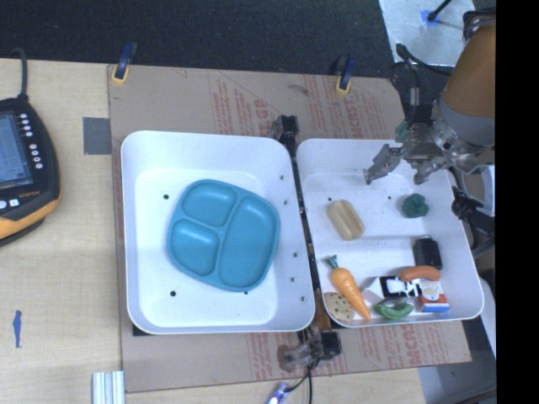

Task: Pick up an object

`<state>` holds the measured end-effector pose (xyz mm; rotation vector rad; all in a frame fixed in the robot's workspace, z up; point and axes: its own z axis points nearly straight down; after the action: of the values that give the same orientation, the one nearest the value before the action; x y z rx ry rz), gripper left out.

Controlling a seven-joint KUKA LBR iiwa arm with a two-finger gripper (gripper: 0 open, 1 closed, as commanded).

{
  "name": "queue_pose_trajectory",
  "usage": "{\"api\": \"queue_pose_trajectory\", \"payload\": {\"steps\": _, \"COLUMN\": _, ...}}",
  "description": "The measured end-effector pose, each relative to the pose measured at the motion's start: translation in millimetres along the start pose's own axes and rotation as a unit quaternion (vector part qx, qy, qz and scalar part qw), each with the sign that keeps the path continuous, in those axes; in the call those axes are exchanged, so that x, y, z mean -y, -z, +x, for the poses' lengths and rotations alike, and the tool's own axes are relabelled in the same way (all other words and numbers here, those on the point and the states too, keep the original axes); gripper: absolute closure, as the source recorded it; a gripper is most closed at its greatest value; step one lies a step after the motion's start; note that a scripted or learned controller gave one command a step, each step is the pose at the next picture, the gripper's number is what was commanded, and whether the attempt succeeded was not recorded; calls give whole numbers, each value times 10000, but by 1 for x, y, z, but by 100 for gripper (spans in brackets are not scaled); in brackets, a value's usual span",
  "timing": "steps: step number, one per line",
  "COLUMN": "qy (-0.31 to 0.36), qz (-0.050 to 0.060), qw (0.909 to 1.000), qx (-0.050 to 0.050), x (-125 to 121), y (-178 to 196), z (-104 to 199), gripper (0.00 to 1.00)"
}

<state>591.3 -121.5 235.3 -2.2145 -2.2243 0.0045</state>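
Carrot (pixel 348 286) at front, bread roll (pixel 345 219) below spread fingers (pixel 397 163)

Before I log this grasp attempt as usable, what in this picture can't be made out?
- Pincer in the camera view: small, over the right bin; too dark and slanted to judge its opening.
- Toys by the carrot: a red piece, green piece and printed box overlap; too small to identify.
- Black block: no detail.
- Handheld screen: cut by the left edge.
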Motion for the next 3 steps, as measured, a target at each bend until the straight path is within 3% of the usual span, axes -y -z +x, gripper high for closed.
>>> {"api": "queue_pose_trajectory", "payload": {"steps": 1, "qy": 7, "qz": 8, "qw": 10000, "qx": 8, "x": -4, "y": -52, "z": 12, "gripper": 0}}
{"api": "queue_pose_trajectory", "payload": {"steps": 2, "qy": 5, "qz": 14, "qw": 10000, "qx": 4, "x": -4, "y": -145, "z": 26, "gripper": 0}}
{"api": "queue_pose_trajectory", "payload": {"steps": 3, "qy": -2, "qz": 18, "qw": 10000, "qx": 1, "x": -2, "y": -144, "z": 26, "gripper": 0}}
